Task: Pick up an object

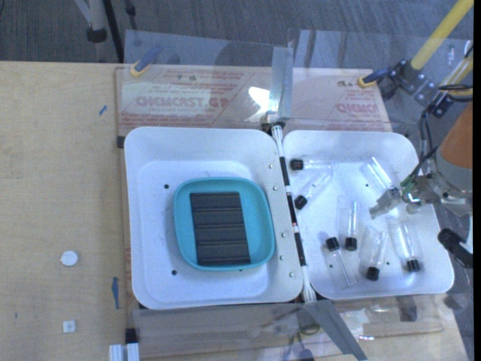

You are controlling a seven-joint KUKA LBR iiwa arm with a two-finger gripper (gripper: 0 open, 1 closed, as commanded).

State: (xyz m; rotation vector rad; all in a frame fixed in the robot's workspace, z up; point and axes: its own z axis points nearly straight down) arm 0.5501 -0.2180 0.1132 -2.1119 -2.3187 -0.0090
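Note:
Several clear vials with black caps lie scattered in the right white bin [432,286]. One vial [312,162] lies at the bin's top left, another vial [349,224] near the middle, and a third vial [407,245] at the lower right. My gripper [385,204] reaches in from the right and hangs low over the bin's right half, just below a slanted vial [375,174] and above the lower vials. Nothing shows clearly held in it.
The left white bin [146,164] holds a teal tray [259,224] with a dark ridged insert [219,229]. A clear sheet and cardboard [195,96] stand behind the bins. Cables [425,138] hang by the arm at the right edge. A small white disc [69,259] lies on the wooden bench.

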